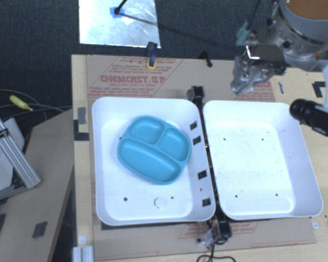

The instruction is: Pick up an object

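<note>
Two shallow white bins are set side by side on a brown cardboard sheet printed with red lettering [132, 78], which covers the bench [317, 124]. Both bins are of smooth, matte moulded plastic with rounded corners and low flared rims.

The left bin [115, 201] carries a blue divided plate [154, 149]. The plate is a rounded oblong of smooth, slightly glossy plastic, split by raised ridges into one long compartment and two smaller ones. It lies flat, slightly skewed, in the middle of the bin floor toward the far edge, apart from all four walls. A faint circular mark is seen on the floor near that bin's near edge.

The right bin [300, 201] shows a bare floor with fine dark speckling and a few small dots.

The gripper [247, 82] is seen above the cardboard just beyond the far left corner of the right bin, outside its rim. It is of bright metal, below a grey arm [309, 15] with an orange band. Whether its fingers are apart or together cannot be told; nothing is seen between them.

A crinkled silvery sheet [106, 15] lies on the dark floor beyond the bench's far edge.
</note>
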Controlling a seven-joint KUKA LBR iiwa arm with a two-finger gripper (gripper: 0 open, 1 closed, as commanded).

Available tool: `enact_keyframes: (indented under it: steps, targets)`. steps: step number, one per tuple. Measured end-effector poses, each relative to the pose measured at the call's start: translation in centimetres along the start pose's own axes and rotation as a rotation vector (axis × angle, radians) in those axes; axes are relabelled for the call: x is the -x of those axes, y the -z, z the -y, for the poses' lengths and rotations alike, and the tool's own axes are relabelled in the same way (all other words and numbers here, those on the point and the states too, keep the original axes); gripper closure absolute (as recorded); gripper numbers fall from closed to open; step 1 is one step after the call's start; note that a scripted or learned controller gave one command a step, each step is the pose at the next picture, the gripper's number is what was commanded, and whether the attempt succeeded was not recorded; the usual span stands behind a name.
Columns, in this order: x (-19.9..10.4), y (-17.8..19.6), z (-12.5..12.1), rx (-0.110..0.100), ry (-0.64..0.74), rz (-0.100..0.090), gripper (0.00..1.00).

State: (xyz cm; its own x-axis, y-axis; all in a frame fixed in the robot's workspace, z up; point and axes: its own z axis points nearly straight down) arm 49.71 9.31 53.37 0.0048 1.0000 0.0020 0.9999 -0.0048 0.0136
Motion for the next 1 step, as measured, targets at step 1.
enact_keyframes:
  steps: [1]
  targets:
    - [6.27,-9.04,-4.44,-0.019,-0.001,0.005,1.00]
